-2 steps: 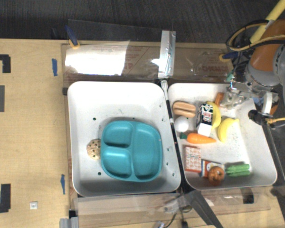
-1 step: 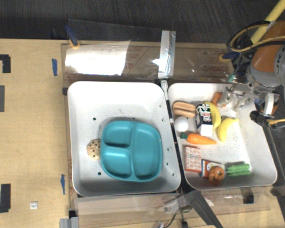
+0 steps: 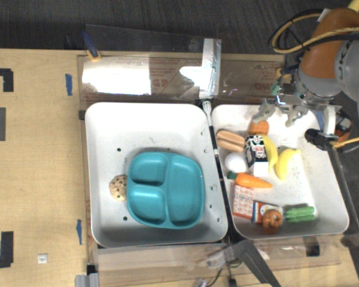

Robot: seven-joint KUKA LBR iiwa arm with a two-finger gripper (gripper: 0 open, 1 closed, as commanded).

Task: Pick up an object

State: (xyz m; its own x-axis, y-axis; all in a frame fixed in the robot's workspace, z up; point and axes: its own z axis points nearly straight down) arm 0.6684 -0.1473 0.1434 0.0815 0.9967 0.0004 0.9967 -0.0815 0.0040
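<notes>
Hovering over the far end of the right bin (image 3: 323,220), the gripper (image 3: 281,111), with two pale fingers (image 3: 265,108) spread apart and nothing between them. Plainly open, plainly empty.

Closest candidate: a small orange block (image 3: 259,127), just beside the left finger, toward seven o'clock from the midpoint of the claw. Squat rather than long, so no strong axis to line up with. Next out, at roughly seven to eight o'clock, a hot dog (image 3: 230,140) lying with its long axis running ten to four. Straight down at six o'clock, a banana (image 3: 285,162), long axis nearly twelve to six, touching or nearly touching a black-and-white carton (image 3: 257,148) at its nine o'clock side. Farther along at six to seven o'clock: an egg (image 3: 234,162), a carrot (image 3: 253,181) lying nine to three, a printed box (image 3: 243,204), a small apple (image 3: 273,219) and a green tube (image 3: 299,211).

In the left bin (image 3: 102,160), well apart at eight o'clock: a teal divided plate (image 3: 166,188) and a cookie (image 3: 118,187) touching its nine o'clock rim.

Likely call: a short shift toward seven o'clock and a drop onto the orange block, with crowding from the carton and hot dog as the risk.
</notes>
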